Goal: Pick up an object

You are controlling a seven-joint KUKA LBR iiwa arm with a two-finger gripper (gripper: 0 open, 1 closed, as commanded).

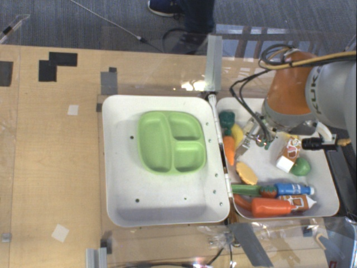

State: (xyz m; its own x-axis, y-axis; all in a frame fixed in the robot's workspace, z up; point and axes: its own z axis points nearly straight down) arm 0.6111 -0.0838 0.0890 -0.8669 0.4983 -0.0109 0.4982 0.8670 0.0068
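Observation:
My gripper [252, 142] hangs over the left middle of the right bin [329, 197], below the arm's orange band. Its two metal fingers stand apart, open, with nothing between them. Just left of it lie a yellow piece [237, 133], a dark green piece [226, 119] and an orange carrot [229, 149]. A yellow oval [246, 173] lies just below the gripper. To its right are a small carton [293, 147], a white cube [285, 163] and a green ball [302, 167].
Along the right bin's front lie a green cucumber [246, 189], a blue-and-white bottle [294, 190] and a red-orange piece [271, 207]. The left bin [120, 194] holds a green divided plate [146, 149]. A person's legs stand beyond the bench.

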